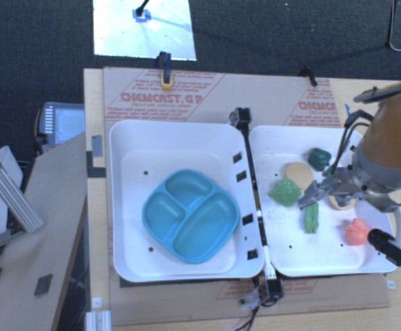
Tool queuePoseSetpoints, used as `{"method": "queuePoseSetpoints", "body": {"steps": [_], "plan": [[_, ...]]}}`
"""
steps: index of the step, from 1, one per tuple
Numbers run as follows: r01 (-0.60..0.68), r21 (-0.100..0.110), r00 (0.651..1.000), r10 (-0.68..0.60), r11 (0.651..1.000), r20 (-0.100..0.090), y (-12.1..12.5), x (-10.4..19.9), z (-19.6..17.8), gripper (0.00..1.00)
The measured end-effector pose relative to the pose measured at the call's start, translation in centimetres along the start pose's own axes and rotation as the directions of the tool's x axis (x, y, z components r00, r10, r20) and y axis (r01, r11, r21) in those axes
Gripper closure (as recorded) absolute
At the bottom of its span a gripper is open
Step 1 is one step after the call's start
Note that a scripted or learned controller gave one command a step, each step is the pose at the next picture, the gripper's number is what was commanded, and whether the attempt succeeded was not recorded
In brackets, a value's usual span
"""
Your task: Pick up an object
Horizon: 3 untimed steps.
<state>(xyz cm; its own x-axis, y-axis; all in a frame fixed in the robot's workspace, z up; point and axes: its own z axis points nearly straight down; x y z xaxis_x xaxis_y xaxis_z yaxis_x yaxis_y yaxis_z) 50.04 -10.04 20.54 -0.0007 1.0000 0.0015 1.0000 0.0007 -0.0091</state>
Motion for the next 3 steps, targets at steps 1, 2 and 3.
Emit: {"method": "queuePoseSetpoints", "body": {"steps": [1,2,3], "plan": [[0.002,-0.01,1.0,-0.002,1.0,0.002,0.2,0.0,-0.5,0.0],[0.001,-0.007,1.0,-0.001,1.0,0.001,0.3,0.0,3.7,0.0],[0.001,-0.005,1.0,-0.001,1.0,0.0,0.3,1.1,9.2,0.0]]}}
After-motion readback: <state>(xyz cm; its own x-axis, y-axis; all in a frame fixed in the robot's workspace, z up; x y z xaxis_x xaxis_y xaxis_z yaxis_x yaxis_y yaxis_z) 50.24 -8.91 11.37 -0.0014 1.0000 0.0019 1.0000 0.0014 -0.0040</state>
